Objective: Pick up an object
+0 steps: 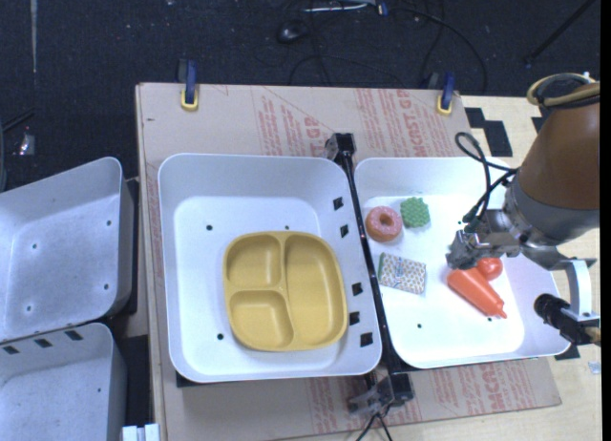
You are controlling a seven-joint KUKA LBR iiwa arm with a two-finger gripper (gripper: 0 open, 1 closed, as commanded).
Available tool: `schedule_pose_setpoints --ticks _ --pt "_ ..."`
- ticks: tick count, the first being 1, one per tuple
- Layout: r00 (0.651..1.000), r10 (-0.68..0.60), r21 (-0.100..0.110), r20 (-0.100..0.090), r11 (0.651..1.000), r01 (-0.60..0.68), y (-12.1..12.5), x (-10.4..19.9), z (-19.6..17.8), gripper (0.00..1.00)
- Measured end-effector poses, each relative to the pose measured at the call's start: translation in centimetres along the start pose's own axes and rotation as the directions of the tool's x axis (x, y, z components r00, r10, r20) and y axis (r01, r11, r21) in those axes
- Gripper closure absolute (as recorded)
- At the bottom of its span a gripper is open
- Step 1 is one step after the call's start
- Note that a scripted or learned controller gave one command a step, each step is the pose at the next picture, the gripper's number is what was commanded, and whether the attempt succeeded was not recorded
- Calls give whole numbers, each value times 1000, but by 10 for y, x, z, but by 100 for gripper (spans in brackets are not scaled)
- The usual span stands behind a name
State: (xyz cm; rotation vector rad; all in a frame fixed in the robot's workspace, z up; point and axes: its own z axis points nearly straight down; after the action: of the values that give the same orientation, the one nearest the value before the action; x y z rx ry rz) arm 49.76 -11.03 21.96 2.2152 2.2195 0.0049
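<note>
Camera view: gripper [465, 250], jaw state indeterminate, sits directly over the upper-left end of the orange carrot [477, 292], whose long axis runs toward lower right.

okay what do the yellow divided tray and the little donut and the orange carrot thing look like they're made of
Yellow tray: likely moulded plastic, with a smooth, slightly glossy, even colour and rounded compartment walls.
Donut: probably a toy of plastic or rubber, with flat pink icing and a matte look.
Carrot: seemingly toy plastic, uniform orange with a faint sheen; whether hard or soft cannot be judged.
</note>
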Motion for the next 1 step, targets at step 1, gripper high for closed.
schedule_pose_setpoints --ticks 1 --pt "1000 -1 3 -1 1000 1 1 0 -25 100"
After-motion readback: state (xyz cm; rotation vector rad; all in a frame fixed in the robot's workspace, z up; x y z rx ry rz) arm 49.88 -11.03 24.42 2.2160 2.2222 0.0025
